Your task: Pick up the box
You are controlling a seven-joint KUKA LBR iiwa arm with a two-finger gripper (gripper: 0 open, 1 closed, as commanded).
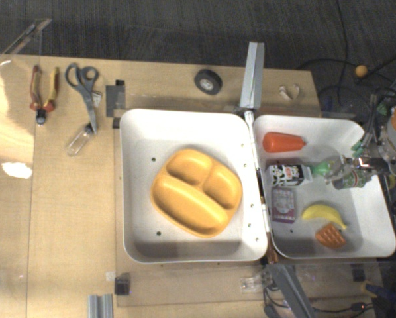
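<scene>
I saw the box (283,203) lying flat in the right bin (377,240), close to its left wall, with a can (289,173) just above it. My hand (351,175) hung over the bin's right side, apart from the box. I could not tell how it was set.

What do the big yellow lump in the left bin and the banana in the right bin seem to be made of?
The yellow lump looks like moulded plastic or foam: smooth, slightly glossy, with soft highlights. The banana looks like plastic toy food, uniformly bright yellow. Both are guesses from their look alone.
</scene>
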